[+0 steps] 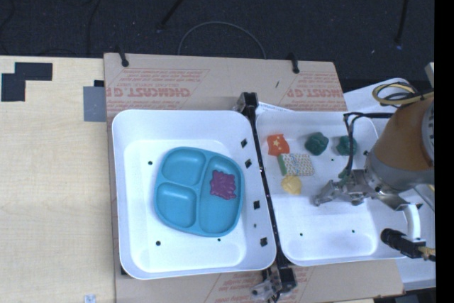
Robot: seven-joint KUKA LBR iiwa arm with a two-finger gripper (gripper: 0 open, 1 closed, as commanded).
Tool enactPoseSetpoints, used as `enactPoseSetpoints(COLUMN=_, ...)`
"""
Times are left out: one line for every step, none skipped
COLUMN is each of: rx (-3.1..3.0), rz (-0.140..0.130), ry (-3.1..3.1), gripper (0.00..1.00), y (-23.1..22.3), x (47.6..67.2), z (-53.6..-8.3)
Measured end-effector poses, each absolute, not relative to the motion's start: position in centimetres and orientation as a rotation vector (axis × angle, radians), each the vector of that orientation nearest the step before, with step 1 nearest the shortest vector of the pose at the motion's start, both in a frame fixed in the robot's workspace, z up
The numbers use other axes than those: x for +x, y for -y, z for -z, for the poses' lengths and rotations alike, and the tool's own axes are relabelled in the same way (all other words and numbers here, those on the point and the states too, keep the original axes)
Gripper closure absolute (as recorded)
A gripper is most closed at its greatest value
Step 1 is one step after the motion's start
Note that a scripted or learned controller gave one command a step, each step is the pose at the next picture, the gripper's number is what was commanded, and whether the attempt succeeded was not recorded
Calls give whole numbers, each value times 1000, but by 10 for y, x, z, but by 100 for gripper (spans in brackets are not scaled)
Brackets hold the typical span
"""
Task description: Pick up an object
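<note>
Two white bins were seen side by side. In the left bin [135,152] a blue tray [186,206] had been laid, with a purple piece [223,184] in its compartment at three o'clock. The small things were gathered in the right bin's [340,241] upper half: an orange block [277,145] at eleven o'clock, a patterned pack [296,164] and a yellow lump [291,185] just below it, and two green pieces [316,144] [345,145] toward one o'clock.

The gripper [323,197] was held low over the bin floor, pointing toward nine o'clock, near the yellow lump but apart from it, probably to approach it sideways. Whether the pincer was spread or closed could not be told; nothing was seen gripped.
</note>
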State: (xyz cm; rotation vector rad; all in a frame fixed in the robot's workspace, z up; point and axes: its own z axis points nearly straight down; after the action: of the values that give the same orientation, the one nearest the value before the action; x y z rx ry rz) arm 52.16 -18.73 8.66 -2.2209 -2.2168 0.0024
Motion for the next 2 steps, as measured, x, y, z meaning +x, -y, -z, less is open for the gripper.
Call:
enactPoseSetpoints(rx=-2226, rz=0, ry=2214, gripper=100, y=189, x=522, z=-99)
enactPoseSetpoints(rx=-2221, rz=2, ry=2224, gripper=100, y=183, x=521, z=-160)
